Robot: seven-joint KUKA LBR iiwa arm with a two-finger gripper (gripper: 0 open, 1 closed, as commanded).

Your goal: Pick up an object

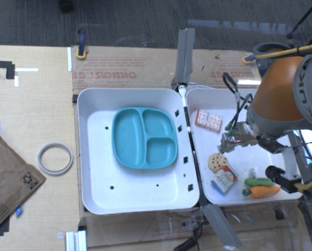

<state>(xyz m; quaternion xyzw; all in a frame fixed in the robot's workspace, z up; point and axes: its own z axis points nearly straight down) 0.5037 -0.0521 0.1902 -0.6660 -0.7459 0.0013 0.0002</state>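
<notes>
White bins, two, side by side on the bench [30, 103]. Left bin [93, 182] holds a teal divided plate [144, 138], flat, approx centre. Right bin [211, 195] holds the loose items: a red-and-white packet [208, 120] at the far left, a cookie [216, 162] nearer, touching a small carton [223, 181] just near of it, and a toy carrot [263, 191] w/ a green piece [258, 182] against it at the near right. Arm w/ orange band [281, 95] reaches in from the right; gripper [230, 141] hangs over the right bin, between the packet and the cookie, nothing seen between the fingers; can't tell if they're open or closed. On the bench left of the bins: a tape ring [55, 158] and a brown cardboard box [7, 179].
</notes>
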